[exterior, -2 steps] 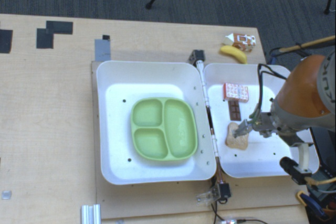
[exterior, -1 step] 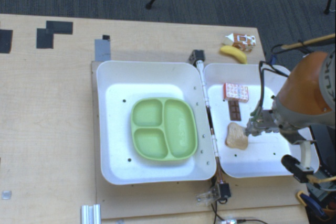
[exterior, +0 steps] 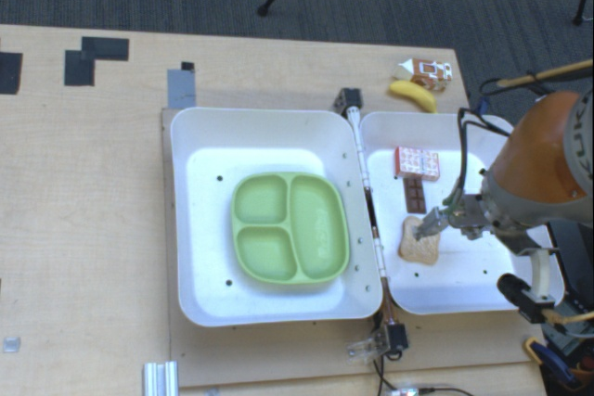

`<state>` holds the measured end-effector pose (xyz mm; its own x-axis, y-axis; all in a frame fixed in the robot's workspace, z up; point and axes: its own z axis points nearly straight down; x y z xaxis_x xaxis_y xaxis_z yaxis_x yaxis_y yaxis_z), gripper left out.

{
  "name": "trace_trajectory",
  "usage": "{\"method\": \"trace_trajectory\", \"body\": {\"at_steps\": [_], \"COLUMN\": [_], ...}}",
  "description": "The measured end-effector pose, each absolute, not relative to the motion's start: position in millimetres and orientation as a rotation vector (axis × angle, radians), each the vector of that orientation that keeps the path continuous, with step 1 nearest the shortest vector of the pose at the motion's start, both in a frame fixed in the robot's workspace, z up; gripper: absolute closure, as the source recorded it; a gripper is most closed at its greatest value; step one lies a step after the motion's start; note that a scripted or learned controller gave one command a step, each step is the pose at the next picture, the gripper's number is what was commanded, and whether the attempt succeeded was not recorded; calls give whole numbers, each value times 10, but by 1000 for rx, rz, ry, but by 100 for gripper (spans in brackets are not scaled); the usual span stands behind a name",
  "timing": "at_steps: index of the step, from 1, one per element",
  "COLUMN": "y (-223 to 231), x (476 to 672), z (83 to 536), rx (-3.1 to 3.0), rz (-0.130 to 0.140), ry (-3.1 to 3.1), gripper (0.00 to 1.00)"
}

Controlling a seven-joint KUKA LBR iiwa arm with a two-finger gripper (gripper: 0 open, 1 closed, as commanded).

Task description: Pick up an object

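Note:
In the right bin lie three things: a slice of toast at the middle left, a dark brown chocolate bar just beyond it, and a red-and-white checkered packet at the far end. My gripper reaches in from the right and hangs low over the toast's upper right corner, covering part of that edge. The grey arm with its orange band spans the bin's right half.
The left bin holds a green divided plate. A banana and a small carton lie on the bench beyond the right bin. Black cables loop near the arm. The bins' shared rim runs just left of the toast.

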<state>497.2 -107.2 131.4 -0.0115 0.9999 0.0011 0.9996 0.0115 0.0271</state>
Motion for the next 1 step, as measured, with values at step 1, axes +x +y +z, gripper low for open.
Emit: {"method": "trace_trajectory", "body": {"at_steps": [1], "y": [-1062], "x": [4988], "z": [1418], "rx": [2191], "rz": [36], "ry": [2223], "gripper": [100]}}
